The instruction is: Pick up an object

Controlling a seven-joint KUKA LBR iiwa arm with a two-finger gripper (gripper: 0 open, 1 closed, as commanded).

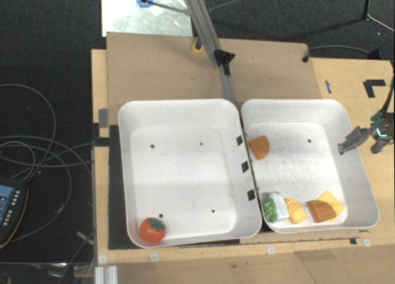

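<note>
I found two white bins side by side. The left bin (pixel 179 116) held a red tomato (pixel 152 229) at its near left corner. The right bin (pixel 296 113) held an orange piece (pixel 259 147) by its left wall and, along the near edge, a green-and-white item (pixel 273 207), a yellow piece (pixel 296 210), and an orange-yellow block (pixel 326 207). No long axis was discernible. The gripper (pixel 364 139) sat over the right rim; I could not judge its opening.

The left bin (pixel 185 116) lies open except for a tomato (pixel 152 230) at its near corner; the right bin (pixel 333 113) is crowded along its near wall.
</note>
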